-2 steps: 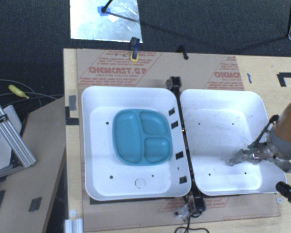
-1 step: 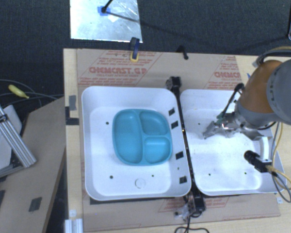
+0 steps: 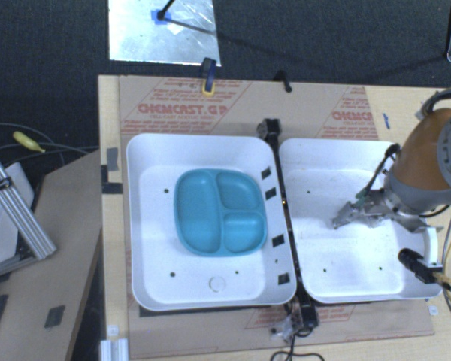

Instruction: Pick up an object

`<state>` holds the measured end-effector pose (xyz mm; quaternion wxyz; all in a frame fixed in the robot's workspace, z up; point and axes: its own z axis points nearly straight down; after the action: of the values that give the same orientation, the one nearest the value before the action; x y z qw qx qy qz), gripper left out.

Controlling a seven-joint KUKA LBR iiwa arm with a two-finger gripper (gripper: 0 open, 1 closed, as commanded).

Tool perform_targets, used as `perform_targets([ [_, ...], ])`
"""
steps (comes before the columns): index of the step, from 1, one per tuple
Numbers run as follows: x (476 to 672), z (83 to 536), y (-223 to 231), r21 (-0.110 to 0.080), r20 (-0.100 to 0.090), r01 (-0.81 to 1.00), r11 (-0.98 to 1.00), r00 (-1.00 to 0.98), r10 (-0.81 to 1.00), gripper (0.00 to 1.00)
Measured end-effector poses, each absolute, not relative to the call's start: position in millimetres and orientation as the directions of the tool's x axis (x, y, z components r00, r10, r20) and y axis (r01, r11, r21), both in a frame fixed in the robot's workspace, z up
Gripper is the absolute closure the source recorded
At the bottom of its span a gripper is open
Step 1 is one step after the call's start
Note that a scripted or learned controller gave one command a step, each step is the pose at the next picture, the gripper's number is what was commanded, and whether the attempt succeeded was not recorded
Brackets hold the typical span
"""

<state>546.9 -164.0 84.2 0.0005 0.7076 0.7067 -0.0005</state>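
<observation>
While my grey two-finger gripper (image 3: 344, 216) hangs low inside the right shallow white plastic bin (image 3: 346, 280), I cannot tell from this slanted overhead camera view whether it is spread or closed, and nothing shows in its grasp. My nearest candidate for pickup, a blue three-compartment plastic plate (image 3: 219, 211), lies flat in the left shallow white plastic bin (image 3: 154, 277), well apart from me across the black divider hinge (image 3: 279, 201). Its long axis seems to run roughly left to right. I judge the coming move must carry my wrist leftward over that divider.
</observation>
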Motion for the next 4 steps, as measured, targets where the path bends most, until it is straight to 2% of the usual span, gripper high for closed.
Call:
perform_targets([
  [1,511.9,84,-193,-0.001,-0.002,1.000,-0.003,0.003,1.000,0.00],
  [2,543.5,84,-104,0.004,0.002,1.000,0.012,-0.012,1.000,0.00],
  [3,567.6,85,-131,0.004,-0.002,1.000,0.004,-0.004,1.000,0.00],
  [4,567.4,96,-130,0.005,-0.001,1.000,0.008,-0.008,1.000,1.00],
])
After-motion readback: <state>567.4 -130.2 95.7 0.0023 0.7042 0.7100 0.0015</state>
